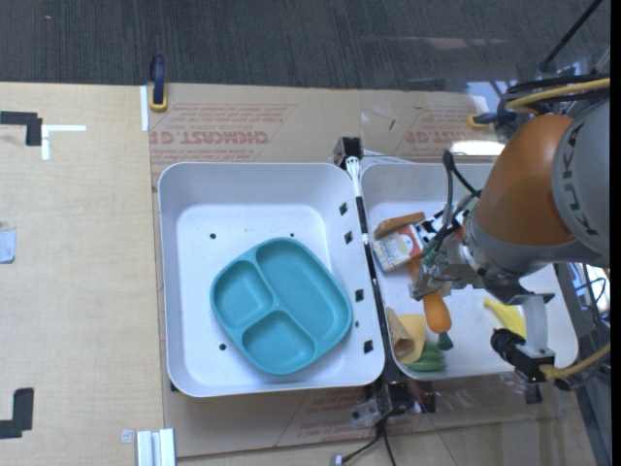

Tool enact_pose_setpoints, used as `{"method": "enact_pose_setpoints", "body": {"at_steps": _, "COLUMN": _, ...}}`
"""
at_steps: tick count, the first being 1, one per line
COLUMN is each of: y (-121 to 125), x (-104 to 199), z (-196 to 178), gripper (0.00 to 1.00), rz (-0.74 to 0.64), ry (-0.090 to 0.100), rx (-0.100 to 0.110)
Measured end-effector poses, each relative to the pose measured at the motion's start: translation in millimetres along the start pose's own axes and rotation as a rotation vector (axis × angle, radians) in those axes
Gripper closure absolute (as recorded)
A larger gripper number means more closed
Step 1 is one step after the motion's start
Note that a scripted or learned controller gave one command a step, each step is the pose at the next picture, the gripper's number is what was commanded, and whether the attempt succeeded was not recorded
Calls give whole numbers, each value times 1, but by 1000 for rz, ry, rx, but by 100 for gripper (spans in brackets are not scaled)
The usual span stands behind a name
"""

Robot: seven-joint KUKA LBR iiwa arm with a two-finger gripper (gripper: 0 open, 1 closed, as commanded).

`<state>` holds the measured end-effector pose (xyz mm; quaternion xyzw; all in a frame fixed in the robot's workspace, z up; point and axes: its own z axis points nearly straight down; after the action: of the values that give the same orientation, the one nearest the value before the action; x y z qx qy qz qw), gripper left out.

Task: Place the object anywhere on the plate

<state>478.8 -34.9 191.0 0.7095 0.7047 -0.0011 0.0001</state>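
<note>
The gripper [434, 282] hangs low over the right bin [466, 352], pointing down at the clutter of toy food; how far it is open cannot be told from this angle, since its dark body and cabling cover the tips. Just below it lies an orange carrot-like piece [437, 312], so close that whether the gripper touches it is unclear. Just to its left, nearer the divider, sits a small white carton with a green label [395, 251], and above that a brown sausage-shaped piece [399, 224]. Further below and left of the gripper lie a tan wedge [407, 334] and a green piece [430, 359], touching each other near the bin's front wall. To the gripper's right a yellow banana-like piece [506, 312] rests on the bin floor, partly under the arm. The arm [529, 197] comes in from the right, its orange band bulking above the wrist and the grey link bent over the bin. Well to the left of the gripper, past the divider, the left bin [184, 212] holds the teal three-compartment plate [280, 305], lying flat and turned at a slant. Both bins stand on the table [73, 289]
</note>
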Motion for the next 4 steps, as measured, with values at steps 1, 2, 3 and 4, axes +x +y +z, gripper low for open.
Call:
{"method": "enact_pose_setpoints", "body": {"at_steps": 1, "y": -1, "x": 93, "z": -23, "gripper": 100, "rz": -12, "ry": -1, "rx": -2}}
{"method": "enact_pose_setpoints", "body": {"at_steps": 2, "y": -1, "x": 93, "z": -23, "gripper": 0, "rz": -12, "ry": -1, "rx": -2}}
{"method": "enact_pose_setpoints", "body": {"at_steps": 3, "y": 1, "x": 92, "z": -31, "gripper": 100, "rz": -17, "ry": -4, "rx": -2}}
{"method": "enact_pose_setpoints", "body": {"at_steps": 4, "y": -2, "x": 153, "z": -29, "gripper": 100, "rz": 222, "ry": -2, "rx": 1}}
